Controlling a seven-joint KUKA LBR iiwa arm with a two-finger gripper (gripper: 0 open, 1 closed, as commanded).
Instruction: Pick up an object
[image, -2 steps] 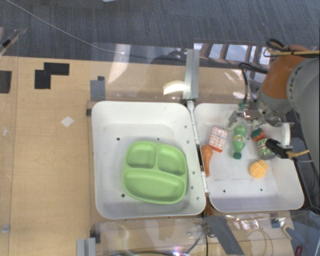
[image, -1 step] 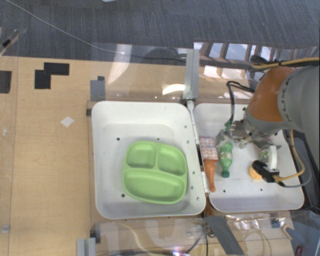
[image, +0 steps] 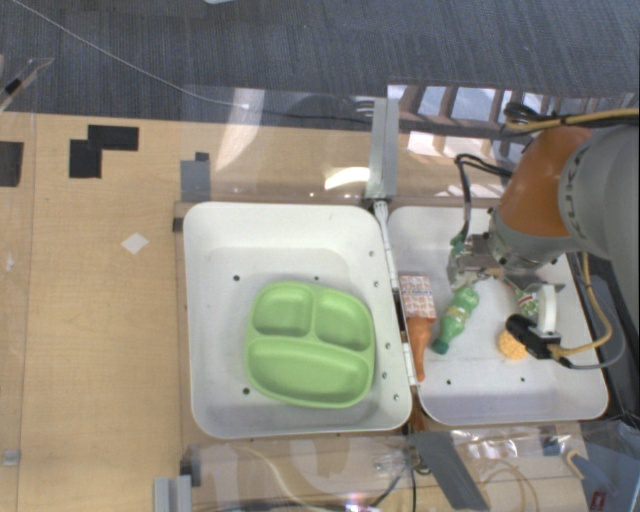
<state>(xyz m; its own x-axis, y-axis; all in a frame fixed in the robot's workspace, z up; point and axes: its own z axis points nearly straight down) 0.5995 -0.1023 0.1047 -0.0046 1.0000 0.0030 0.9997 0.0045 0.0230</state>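
Bottle (image: 455, 318) lies tilted in the right bin (image: 520, 400), just below my gripper (image: 468, 268); grip state I cannot tell. I should descend centred across its narrow body.

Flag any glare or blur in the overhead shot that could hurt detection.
Camera view: bright glare patch on the clear panel behind the left bin; soft shadow under the green plate; arm slightly soft, shading the right bin; small items near the gripper low-detail.
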